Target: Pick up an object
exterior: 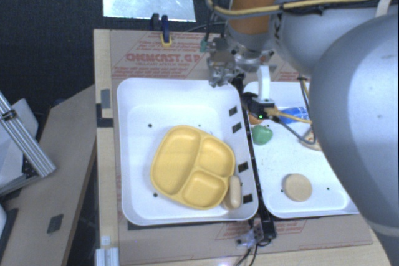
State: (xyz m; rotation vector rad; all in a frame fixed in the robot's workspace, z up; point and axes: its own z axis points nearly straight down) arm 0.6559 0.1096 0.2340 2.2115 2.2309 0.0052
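At the near edge of the left bin (134,134) lies a yellow divided plate (193,165), with a small beige piece (234,191) touching its right side. In the right bin (324,199) a tan round disc (297,187) sits near the front edge, a green object (262,134) farther back by the divider. The gripper (223,75) hangs over the far right corner of the left bin; I cannot tell its state.

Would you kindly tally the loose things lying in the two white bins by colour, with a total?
Yellow: 1, the divided tray in the left bin.
Tan: 2, the small oval piece beside that tray, and the round disc in the right bin.
Green: 1, the small lump.
Blue: 1, a partly hidden item.
Total: 5
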